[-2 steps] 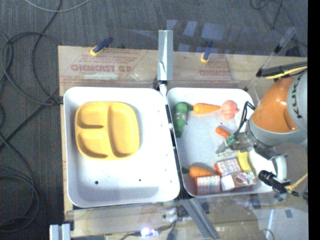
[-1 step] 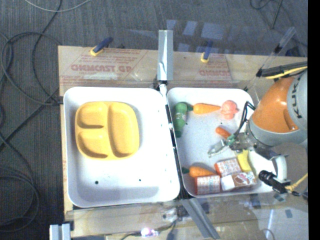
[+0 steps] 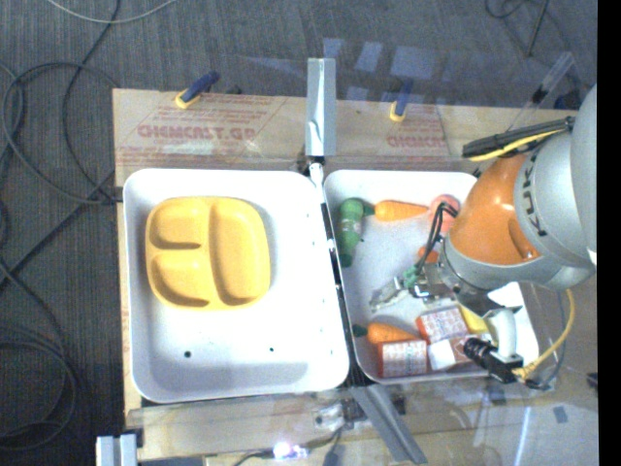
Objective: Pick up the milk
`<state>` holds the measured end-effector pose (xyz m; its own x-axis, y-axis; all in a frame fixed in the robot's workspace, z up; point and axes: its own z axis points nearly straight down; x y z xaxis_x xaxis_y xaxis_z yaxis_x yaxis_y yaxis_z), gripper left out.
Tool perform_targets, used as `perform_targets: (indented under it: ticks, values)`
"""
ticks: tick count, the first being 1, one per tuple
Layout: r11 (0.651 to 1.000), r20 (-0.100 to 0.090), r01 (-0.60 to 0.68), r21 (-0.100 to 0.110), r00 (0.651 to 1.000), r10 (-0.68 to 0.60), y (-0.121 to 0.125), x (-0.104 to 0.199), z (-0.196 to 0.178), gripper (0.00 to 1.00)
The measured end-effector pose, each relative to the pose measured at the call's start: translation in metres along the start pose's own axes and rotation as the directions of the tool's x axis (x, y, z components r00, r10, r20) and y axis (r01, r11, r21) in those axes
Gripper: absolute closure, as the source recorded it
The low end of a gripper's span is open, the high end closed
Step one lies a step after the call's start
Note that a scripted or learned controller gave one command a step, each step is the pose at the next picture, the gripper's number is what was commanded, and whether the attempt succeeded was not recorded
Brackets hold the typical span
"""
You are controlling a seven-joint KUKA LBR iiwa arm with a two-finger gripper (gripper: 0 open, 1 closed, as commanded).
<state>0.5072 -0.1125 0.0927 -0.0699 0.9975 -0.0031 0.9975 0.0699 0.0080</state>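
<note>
Two red-and-white cartons lie at the front of the right bin (image 3: 342, 289). One carton (image 3: 443, 323) is tilted, and the other (image 3: 403, 358) lies flat against the front wall. Which one is the milk I cannot tell. My gripper (image 3: 396, 289) hangs low over the bin floor, just left of and behind the tilted carton. It sits beside the carton, not around it, and nothing shows in its grasp. The grey and orange arm (image 3: 505, 226) covers the bin's right part.
The right bin also has a green bottle (image 3: 347, 223), a carrot (image 3: 400, 210) at the back, a second carrot (image 3: 388, 333) at the front and a yellow piece (image 3: 474, 319). The left bin (image 3: 233, 357) holds a yellow divided plate (image 3: 208, 250).
</note>
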Motion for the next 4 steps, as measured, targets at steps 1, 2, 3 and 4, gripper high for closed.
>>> perform_targets:
  ticks: [1, 2, 3, 4]
  values:
    - [0.997, -0.001, -0.072, 0.011, 0.997, 0.072, 0.001, 0.026, -0.090, 0.00]
    - [0.989, -0.004, 0.146, 0.011, 0.989, -0.146, 0.055, 0.112, -0.090, 0.00]
    - [0.964, -0.005, 0.265, 0.011, 0.964, -0.265, 0.005, 0.130, -0.090, 0.00]
    - [0.928, -0.005, 0.373, 0.009, 0.928, -0.372, 0.090, 0.161, -0.090, 0.00]
